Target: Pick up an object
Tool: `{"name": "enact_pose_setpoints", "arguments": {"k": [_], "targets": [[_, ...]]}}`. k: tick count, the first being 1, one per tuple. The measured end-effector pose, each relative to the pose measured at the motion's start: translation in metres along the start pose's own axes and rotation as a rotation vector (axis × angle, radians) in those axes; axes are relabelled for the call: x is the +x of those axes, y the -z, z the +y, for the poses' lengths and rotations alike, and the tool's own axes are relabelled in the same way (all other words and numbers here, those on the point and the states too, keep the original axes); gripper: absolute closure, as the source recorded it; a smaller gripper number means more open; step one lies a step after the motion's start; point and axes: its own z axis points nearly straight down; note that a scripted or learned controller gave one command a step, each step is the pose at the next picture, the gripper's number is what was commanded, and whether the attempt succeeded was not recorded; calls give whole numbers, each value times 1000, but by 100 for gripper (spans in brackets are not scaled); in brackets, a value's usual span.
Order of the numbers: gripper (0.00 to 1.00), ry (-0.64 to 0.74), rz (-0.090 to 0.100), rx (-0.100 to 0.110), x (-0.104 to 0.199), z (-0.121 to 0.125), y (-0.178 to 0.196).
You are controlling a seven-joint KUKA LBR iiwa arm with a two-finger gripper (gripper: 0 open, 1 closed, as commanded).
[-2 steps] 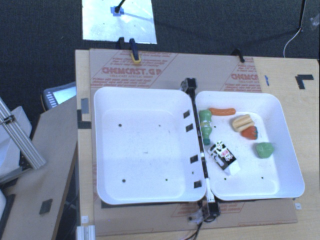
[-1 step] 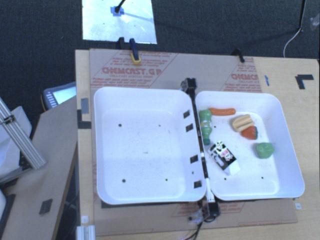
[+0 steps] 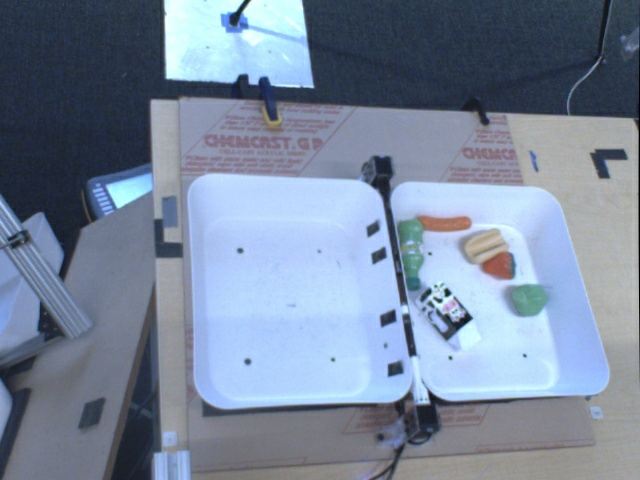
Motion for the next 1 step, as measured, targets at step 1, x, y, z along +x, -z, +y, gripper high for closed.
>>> {"name": "enact_pose_setpoints", "arguments": {"k": [1], "targets": [[0, 0, 0, 0, 0, 0, 0]]}}
